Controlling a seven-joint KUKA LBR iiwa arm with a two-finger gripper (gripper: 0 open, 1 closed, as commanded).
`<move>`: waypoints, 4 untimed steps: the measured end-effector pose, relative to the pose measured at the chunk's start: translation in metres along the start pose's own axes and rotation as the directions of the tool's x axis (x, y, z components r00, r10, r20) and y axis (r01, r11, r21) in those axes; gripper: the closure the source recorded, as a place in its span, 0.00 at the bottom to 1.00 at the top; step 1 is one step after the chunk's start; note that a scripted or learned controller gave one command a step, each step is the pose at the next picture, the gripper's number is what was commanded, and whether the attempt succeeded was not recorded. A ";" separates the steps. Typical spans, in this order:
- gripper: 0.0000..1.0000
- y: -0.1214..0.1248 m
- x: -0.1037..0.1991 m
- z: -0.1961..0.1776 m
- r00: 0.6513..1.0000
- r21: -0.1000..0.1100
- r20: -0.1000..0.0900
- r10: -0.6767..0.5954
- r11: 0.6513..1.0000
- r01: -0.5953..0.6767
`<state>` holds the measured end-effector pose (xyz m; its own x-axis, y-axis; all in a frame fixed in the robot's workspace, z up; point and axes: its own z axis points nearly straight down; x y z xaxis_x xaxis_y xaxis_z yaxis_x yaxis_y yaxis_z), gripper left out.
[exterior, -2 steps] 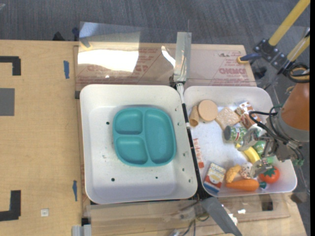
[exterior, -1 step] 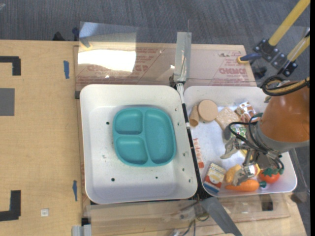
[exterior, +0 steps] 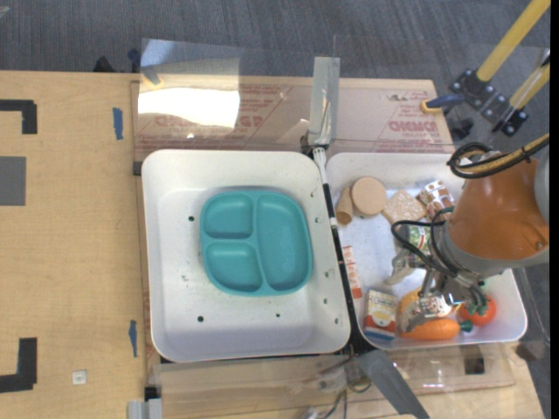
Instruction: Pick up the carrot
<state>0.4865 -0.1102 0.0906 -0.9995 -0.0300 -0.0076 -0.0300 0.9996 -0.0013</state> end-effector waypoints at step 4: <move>0.00 0.040 -0.111 -0.098 0.990 -0.001 0.007 -0.144 0.990 0.144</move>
<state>0.5953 -0.0668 0.1895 -0.9847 -0.1739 -0.0139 -0.1739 0.9848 -0.0015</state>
